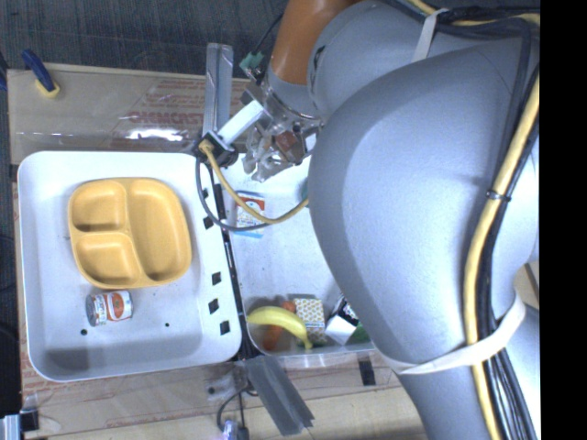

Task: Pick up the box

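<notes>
pincer [266,154] hangs over the top of the right bin [275,255], I cannot tell its state | box [249,211] lies flat just below it, toward 6-7 o'clock, long axis about 12-6 | I judge I need a short descent, slightly toward 7

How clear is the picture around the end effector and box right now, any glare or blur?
Camera view: the end effector is small and soft, its detail hard to read; the box beneath it lies flat, label blurred; glare streaks the plastic sheet above the left bin; the arm's grey body blocks much of the right bin.
</notes>
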Motion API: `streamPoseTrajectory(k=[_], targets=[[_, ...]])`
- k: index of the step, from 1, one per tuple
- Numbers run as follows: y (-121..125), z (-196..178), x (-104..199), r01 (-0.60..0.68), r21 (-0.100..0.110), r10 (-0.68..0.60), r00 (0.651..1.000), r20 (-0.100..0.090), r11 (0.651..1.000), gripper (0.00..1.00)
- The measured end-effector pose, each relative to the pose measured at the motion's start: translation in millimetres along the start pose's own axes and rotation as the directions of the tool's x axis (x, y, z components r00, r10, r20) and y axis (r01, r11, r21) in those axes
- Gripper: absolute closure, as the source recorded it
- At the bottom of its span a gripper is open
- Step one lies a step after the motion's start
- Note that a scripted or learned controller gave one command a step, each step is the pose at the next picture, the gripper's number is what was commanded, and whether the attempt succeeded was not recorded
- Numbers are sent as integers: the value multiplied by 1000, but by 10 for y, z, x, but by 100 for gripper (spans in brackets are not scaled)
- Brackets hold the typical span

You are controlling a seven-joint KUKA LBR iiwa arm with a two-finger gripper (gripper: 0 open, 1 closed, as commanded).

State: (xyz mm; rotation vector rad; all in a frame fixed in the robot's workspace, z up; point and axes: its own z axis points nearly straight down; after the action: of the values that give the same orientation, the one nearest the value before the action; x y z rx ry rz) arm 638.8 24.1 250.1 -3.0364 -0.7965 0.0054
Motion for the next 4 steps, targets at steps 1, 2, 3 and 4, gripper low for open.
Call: streamPoseTrajectory(k=[1,2,3,4], targets=[[751,438,-337,-63,3,62,998,3,998,100],[925,1592,-778,-300,3,300,954,2,954,100],[1099,1324,-1404,8,2,-8,1000,0,1000,100],[215,590,-1027,-176,0,176,984,-1,984,100]])
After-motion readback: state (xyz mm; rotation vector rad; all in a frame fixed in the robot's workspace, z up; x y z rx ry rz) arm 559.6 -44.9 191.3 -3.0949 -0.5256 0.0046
